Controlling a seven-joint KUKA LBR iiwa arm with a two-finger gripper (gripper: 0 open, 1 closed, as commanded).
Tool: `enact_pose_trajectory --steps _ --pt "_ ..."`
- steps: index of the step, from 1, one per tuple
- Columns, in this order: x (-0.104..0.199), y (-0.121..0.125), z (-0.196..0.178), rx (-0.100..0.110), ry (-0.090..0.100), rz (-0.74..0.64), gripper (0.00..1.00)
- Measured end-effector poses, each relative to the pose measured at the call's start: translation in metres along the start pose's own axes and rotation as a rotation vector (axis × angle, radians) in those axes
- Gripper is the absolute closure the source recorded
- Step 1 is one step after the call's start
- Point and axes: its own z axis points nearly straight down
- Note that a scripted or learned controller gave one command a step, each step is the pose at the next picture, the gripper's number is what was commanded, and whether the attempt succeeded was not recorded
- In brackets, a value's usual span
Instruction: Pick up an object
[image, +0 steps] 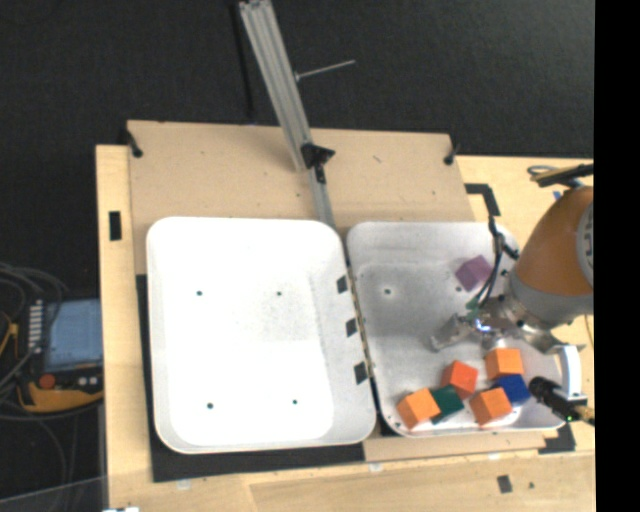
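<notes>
The right bin (400, 260) holds a purple block (473, 270) near its far right side. Along its near edge lie several orange blocks (419, 406), a green block (449, 402) and a blue block (513, 388). My gripper (458, 333) hangs low over the middle right of this bin, just above the block cluster and below the purple block. Its grey fingers (443, 338) point left. I see nothing held between them.
The left bin (250, 330) sits beside the right one on the wooden bench. A metal rail (285, 90) slants up from the bins' far junction. An electronics box with cables (60, 345) lies at the far left.
</notes>
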Motion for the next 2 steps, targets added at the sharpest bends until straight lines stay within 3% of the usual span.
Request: enact_pose_trajectory --steps 1,2 --pt "0.000 0.002 -0.014 -0.009 0.001 0.006 1.00" --pt "0.001 0.006 -0.058 -0.010 0.000 -0.006 1.00"
